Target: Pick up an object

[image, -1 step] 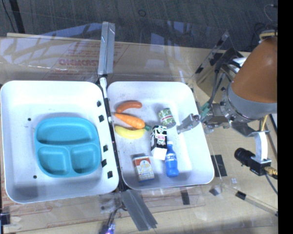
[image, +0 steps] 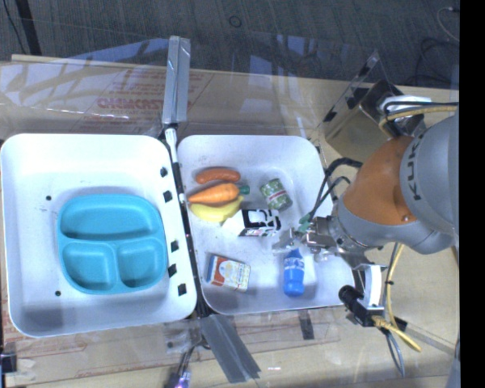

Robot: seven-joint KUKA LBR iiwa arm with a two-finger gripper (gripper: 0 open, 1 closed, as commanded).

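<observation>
The left bin [image: 32,184], left of centre, holds a blue divided tray [image: 111,242]. The right bin [image: 250,145], centre frame, holds a hot dog [image: 217,175], carrot [image: 215,192], banana [image: 210,211], small carton [image: 228,272], blue bottle [image: 293,272], black-and-white item [image: 257,221] and green can [image: 274,193]. The gripper [image: 301,234] hangs just above the bottle; whether it is clenched, I cannot tell.

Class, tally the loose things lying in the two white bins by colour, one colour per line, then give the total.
Blue: 2, the light-blue compartment tray and blue plastic bottle
Orange: 2, the orange sausage and orange carrot
Yellow: 1, the yellow banana
Green: 1, the green can
Black-and-white: 1, the small pack
White-and-orange: 1, the flat carton
Total: 8
</observation>
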